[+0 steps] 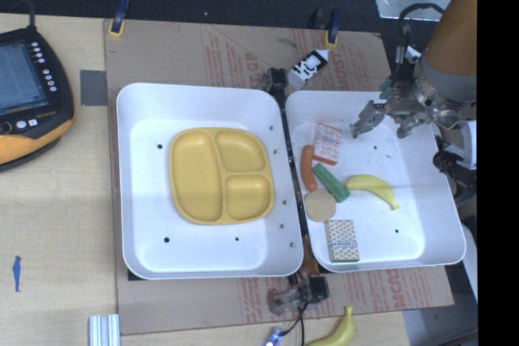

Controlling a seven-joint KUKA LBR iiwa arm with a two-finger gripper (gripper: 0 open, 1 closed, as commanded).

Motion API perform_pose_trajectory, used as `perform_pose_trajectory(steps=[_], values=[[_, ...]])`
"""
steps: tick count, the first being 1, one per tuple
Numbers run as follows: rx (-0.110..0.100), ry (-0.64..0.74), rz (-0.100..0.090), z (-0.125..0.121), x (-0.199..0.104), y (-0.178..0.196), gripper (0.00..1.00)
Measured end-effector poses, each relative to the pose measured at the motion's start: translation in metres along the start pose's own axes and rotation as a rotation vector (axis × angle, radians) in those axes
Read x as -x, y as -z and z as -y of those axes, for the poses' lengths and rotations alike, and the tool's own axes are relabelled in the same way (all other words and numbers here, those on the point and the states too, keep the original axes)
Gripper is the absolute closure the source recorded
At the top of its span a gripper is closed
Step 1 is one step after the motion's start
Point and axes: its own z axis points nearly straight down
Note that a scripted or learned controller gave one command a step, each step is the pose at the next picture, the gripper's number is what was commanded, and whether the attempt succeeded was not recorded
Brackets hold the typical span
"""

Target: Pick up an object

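The right bin [422, 243] holds a yellow banana [371, 188], a green block [331, 182], an orange carrot-like stick [307, 167], a tan round disc [319, 207], a small packet with red print [328, 141] and a patterned box [341, 240]. My gripper [383, 120] hangs over the bin's upper right part, open, with nothing between its fingers. It is above and to the right of the banana, apart from all the objects.
The left bin [142, 247] holds a yellow divided plate [220, 174]. A teach pendant [28, 93] lies at the far left of the bench. A black-and-white object [307, 67] sits behind the bins. Another banana [336, 330] lies at the front edge.
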Motion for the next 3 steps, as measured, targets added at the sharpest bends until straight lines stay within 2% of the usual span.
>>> perform_pose_trajectory(steps=[1,2,3], values=[[-0.001,0.0,0.001,0.016,0.052,-0.129,0.0],[0.0,0.002,0.0,0.06,0.045,-0.129,0.0],[-0.002,0.007,0.002,0.06,0.046,-0.119,1.0]])
